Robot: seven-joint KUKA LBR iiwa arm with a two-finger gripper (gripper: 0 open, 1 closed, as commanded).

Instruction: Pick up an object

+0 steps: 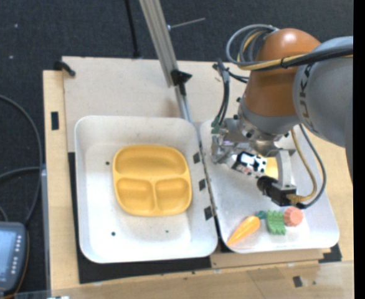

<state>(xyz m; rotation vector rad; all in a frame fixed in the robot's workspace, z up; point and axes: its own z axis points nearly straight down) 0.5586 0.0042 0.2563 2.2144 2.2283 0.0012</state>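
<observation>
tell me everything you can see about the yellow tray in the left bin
The yellow tray looks like matte plastic, roughly square with rounded corners. It has three compartments: one wide one along the far side, two smaller ones side by side nearer the camera. It lies flat, open side up, near the middle of the left bin. Nothing else touches it.

arm (322, 67): grey casing | band: glossy orange dome | cables: black and yellow loops | lettering: partial, dark
</observation>
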